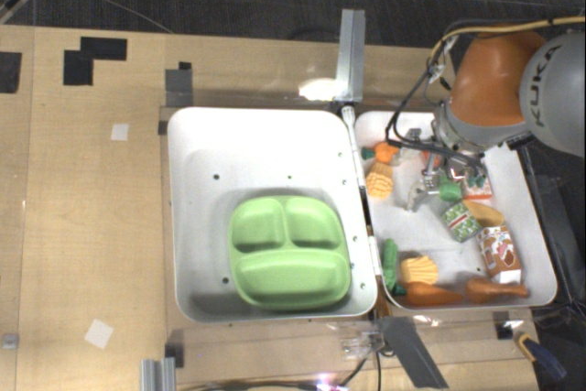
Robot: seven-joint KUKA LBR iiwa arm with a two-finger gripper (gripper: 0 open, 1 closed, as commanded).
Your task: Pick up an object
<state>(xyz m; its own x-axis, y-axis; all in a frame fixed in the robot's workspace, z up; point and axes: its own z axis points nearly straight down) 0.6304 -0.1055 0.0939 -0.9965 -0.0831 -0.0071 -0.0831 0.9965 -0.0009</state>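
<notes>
Two bins are sitting side by side: a green tray point(289, 252) is filling the left bin point(192, 142), toy food is crowding the right bin point(540, 279). Farther back, the gripper point(438, 188) is hanging low over a green piece point(450, 191), presumably lining up a grasp; finger state: cannot tell.

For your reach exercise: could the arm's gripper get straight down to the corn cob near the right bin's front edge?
Probably yes: the corn cob lies uncovered, though a green vegetable and a carrot crowd it.
</notes>
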